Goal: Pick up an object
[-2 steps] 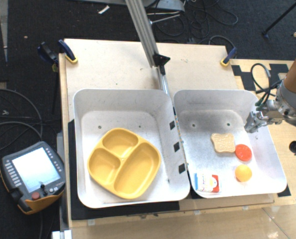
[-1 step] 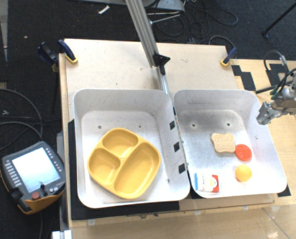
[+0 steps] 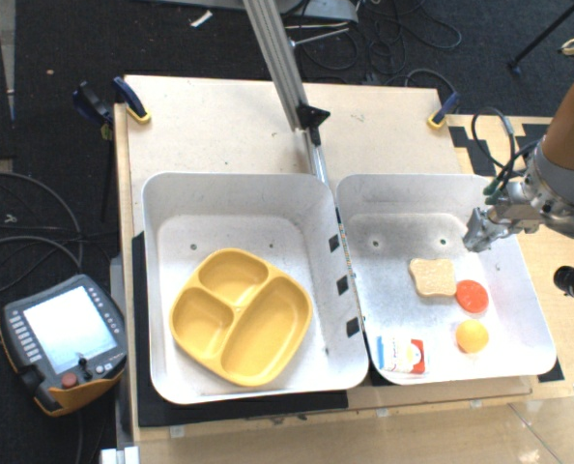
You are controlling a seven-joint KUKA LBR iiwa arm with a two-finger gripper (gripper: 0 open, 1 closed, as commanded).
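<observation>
In the right bin lie a tan slice of toast, a red round piece, a yellow round piece and a small white carton with red print. My gripper hangs over the bin's upper right part, up and to the right of the toast and apart from it. Nothing shows between its tips. The arm comes in from the right edge.
The left bin holds a yellow three-compartment plate. A metal pole slants down to the ridge between the bins. A teach pendant lies left of the bench. Clamps grip the far corners.
</observation>
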